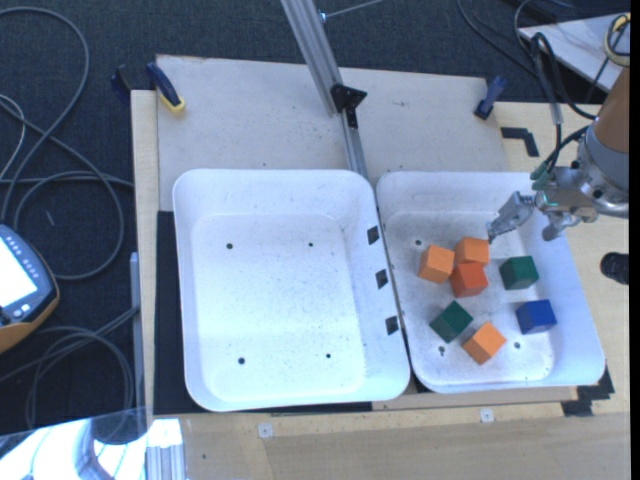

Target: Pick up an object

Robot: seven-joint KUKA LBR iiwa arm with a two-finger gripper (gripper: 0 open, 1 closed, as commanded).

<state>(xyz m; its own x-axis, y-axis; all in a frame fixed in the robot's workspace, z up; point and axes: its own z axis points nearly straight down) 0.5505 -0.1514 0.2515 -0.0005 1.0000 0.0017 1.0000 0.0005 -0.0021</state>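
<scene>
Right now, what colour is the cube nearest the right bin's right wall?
Blue: the small blue cube in the right-hand white bin, seen clearly in the camera view.

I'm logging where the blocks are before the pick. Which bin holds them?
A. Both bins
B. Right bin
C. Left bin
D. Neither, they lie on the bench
B: every block, such as the blue block, lies in the right bin, under the gripper.
</scene>
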